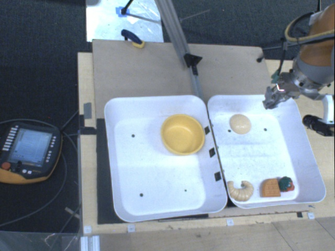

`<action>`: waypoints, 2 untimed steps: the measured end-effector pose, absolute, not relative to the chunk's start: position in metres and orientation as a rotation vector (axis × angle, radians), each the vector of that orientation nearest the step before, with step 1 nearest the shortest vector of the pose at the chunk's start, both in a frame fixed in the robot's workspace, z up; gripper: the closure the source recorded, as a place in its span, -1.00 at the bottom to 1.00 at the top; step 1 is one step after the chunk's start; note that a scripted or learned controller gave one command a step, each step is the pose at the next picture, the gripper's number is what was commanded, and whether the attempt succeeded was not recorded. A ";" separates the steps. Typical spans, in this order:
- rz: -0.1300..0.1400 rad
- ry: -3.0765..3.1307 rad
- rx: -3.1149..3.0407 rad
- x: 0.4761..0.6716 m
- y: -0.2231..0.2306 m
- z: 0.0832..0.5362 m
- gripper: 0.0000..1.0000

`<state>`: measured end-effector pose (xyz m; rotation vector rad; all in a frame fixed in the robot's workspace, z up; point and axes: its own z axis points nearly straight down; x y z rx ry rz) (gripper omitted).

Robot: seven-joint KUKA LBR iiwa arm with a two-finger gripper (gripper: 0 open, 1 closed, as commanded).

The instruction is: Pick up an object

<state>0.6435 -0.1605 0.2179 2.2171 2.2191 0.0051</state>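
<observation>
A yellow bowl (182,134) sits upright in the left bin (125,156), near its right wall. The right bin (298,150) holds a pale beige bun (240,123) toward the back, and a cream croissant-like piece (241,190), an orange waffle-like square (270,187) and a small red and green item (286,183) along its front. My gripper (272,100) hangs over the right bin's back right edge, right of the bun and apart from it. Nothing shows between its fingers.
A teach pendant (29,150) lies on the dark floor at the left. A metal pole (175,25) slants down to the back of the bins. A brown board (157,67) lies behind the bins, with a small yellow and blue clip (133,38) at its back edge.
</observation>
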 end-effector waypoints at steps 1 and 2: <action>0.003 2.220 2.218 0.644 -0.161 0.252 1.00; 0.003 2.225 2.217 0.630 -0.111 0.256 1.00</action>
